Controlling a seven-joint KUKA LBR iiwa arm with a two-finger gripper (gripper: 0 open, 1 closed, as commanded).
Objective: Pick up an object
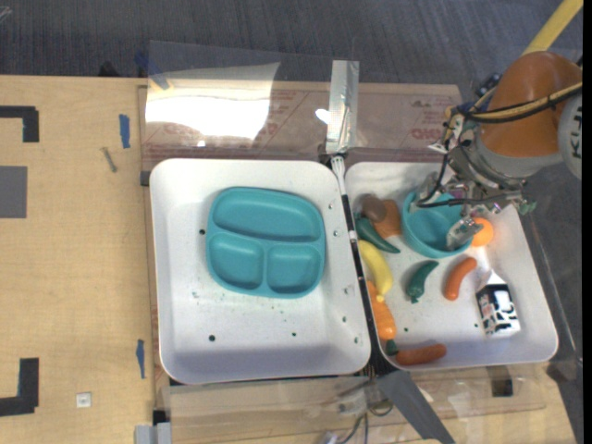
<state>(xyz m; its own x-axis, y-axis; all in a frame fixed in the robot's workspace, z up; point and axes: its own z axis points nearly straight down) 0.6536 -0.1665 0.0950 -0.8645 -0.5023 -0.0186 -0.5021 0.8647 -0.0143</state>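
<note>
- Your pincer (pixel 465 218) hangs over the far part of the right bin (pixel 536 317), under the grey wrist and orange band of the arm (pixel 532 109).
- You cannot tell from this view whether it is released or clenched; wrist and cables crowd the tip.
- A teal bowl (pixel 427 229) lies right under the pincer, its rim touching or just beside the tip.
- An orange-and-white piece (pixel 480 234) sits just beside the pincer on its near-right side.
- An orange carrot-like piece (pixel 459 278) lies near, towards the front of the bin, with a black-and-white box (pixel 497 309) further the same way.
- A green pepper (pixel 418 279) lies near, towards the front-left of the pincer.
- A yellow banana (pixel 376 265) and a brown piece (pixel 379 214) lie to its left, by the bin's wall.
- A teal divided tray (pixel 265 240) rests well apart to the left, in the left bin (pixel 176 276).
</note>
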